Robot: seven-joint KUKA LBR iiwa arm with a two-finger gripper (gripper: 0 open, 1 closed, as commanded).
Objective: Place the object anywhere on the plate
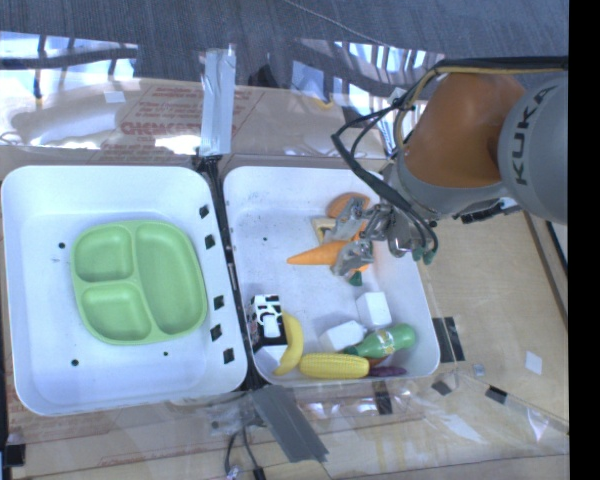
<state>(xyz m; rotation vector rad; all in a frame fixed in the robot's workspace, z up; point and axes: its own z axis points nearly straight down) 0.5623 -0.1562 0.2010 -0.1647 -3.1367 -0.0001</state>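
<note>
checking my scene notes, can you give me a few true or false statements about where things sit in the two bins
1. The green three-compartment plastic plate lies in the left white bin. True.
2. The orange toy carrot lies on the plate. False: it lies in the right white bin.
3. The yellow toy banana is in the right bin. True.
4. The claw is over the left bin. False: it is over the right bin, by the carrot.

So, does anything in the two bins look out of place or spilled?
Nothing stands out. The green plate lies flat in the left bin. The carrot, banana and corn lie loose in the right bin, below the gripper.
</note>
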